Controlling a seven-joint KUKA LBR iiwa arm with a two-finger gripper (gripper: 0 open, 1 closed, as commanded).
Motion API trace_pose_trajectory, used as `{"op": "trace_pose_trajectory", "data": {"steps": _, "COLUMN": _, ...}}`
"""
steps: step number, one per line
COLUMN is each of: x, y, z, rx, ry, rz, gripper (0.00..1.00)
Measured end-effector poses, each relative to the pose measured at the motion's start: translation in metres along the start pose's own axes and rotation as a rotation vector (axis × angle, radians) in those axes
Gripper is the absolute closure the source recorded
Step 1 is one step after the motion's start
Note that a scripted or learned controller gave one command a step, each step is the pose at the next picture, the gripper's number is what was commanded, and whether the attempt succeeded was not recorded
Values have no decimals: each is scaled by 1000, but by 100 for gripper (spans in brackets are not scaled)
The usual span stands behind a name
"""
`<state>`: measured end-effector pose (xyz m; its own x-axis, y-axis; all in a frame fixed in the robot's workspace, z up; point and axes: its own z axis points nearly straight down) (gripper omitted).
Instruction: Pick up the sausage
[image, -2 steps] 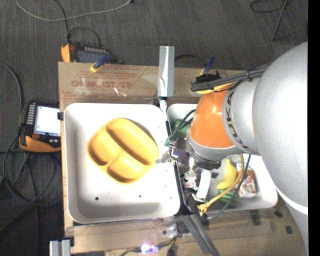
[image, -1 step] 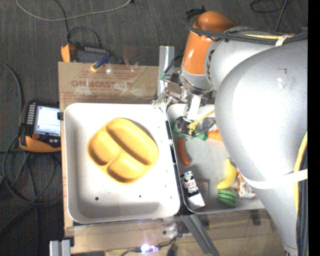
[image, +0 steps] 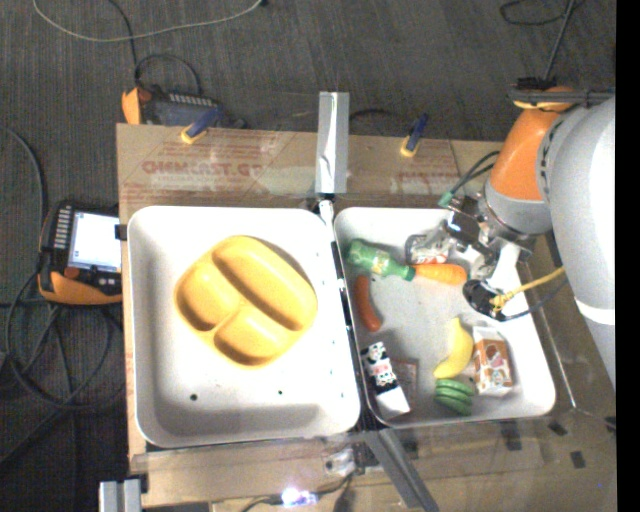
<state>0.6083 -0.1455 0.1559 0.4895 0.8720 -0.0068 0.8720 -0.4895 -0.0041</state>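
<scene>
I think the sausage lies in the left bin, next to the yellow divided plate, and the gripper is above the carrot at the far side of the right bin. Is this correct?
Not quite. The camera view shows the sausage in the right bin, close to its left wall, below the green bottle. The yellow divided plate lies in the left bin. The rest is correct: the gripper is above the carrot.

Grey arm (image: 590, 190), orange band, yellow wrist cable.

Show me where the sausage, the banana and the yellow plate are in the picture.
sausage (image: 367, 303): camera view, middle of its body.
banana (image: 457, 350): camera view, middle of its curve.
yellow plate (image: 247, 299): camera view, ridge between its compartments.
</scene>
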Motion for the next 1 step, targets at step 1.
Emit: {"op": "trace_pose_trajectory", "data": {"steps": 1, "x": 32, "y": -30, "z": 67, "rx": -12, "ry": 3, "rz": -115, "gripper": 0}}
